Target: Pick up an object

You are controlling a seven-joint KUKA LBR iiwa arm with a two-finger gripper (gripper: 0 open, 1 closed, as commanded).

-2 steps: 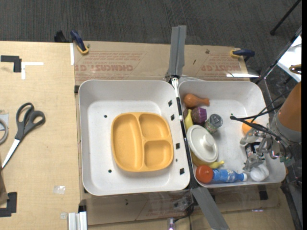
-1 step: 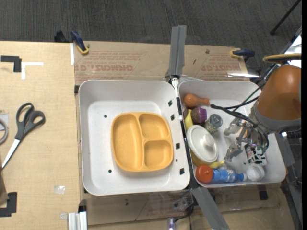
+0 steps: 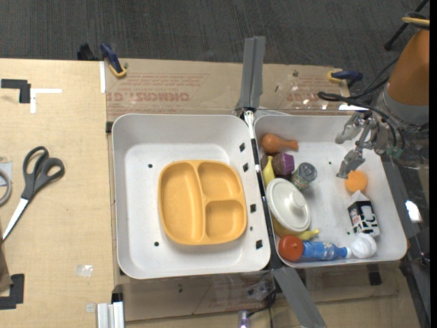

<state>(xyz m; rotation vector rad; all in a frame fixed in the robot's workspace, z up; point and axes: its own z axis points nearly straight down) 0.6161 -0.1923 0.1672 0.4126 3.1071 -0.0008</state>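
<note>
My gripper hangs over the upper right part of the right bin, open, with nothing between its fingers. A small orange ball lies just below it, apart from the lower fingertip. Also in this bin are a brown drumstick-shaped toy, a purple object, a yellow banana, a grey can, a white bowl, a red ball, a blue bottle and a black-and-white pack.
The left bin holds a yellow divided plate. Scissors lie on the bench at the far left. A grey divider bar runs between the bins at the back. Bare white floor shows around the gripper.
</note>
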